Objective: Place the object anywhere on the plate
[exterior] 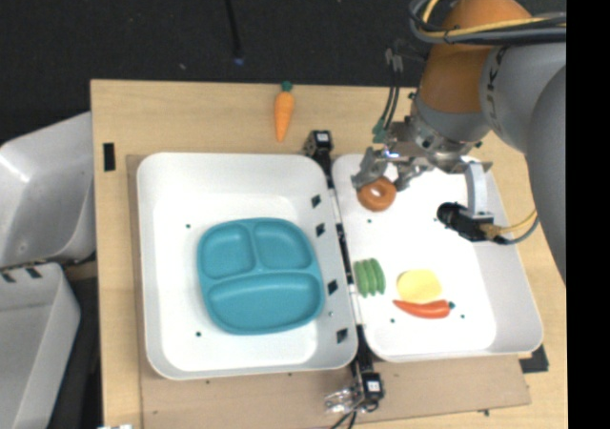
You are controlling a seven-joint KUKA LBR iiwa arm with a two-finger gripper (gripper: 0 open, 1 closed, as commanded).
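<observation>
The hand (389, 173) is hanging over the far-left corner of the right bin (496, 313), its fingers clamped on a brown doughnut-shaped object (376, 195). The blue divided plate (259, 275) is lying in the middle of the left bin (162, 227). Near the right bin's near edge, a green piece (368, 276), a yellow piece (418, 283) and a red chilli (423, 309) are sitting together. A toy carrot (283, 111) is lying on the worktop (191, 117) by its far edge.

My surface (210, 108) looks like matt pale wood; the bins (229, 179) are glossy white plastic, the plate (259, 275) smooth teal plastic.
</observation>
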